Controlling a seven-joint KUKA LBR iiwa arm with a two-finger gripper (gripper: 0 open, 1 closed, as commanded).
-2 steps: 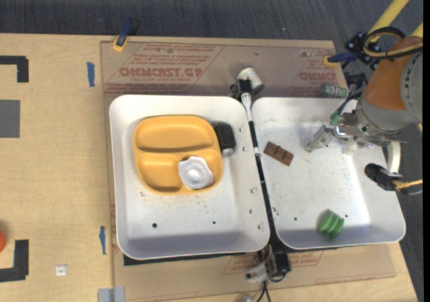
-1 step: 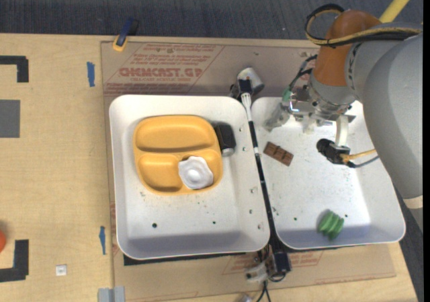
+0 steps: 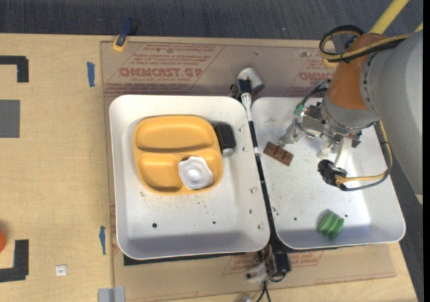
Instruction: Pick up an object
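While the bench spreads out pale and wooden on the left, with black marks and strips of blue tape on it, the left bin sits beside that bare stretch and carries most of the clutter. In it lies a yellow divided tray, flat on the bin floor toward the far side. A small white cup-like piece rests on the tray's near right corner, and a black block lies against the tray's right edge, close to the bin's right wall.

Past the shared rim, the right bin holds a small brown piece near its left wall, at about mid depth. It lies flat and apart from everything else. Farther right, the gripper hangs over the far half of this bin, below the orange band on the wrist, with cables looping beneath it. It is near the brown piece but not touching it, and nothing shows between its parts; whether it is spread or pressed together cannot be told from this angle. Toward the near right corner of the same bin, a green ridged object lies well apart from the gripper.
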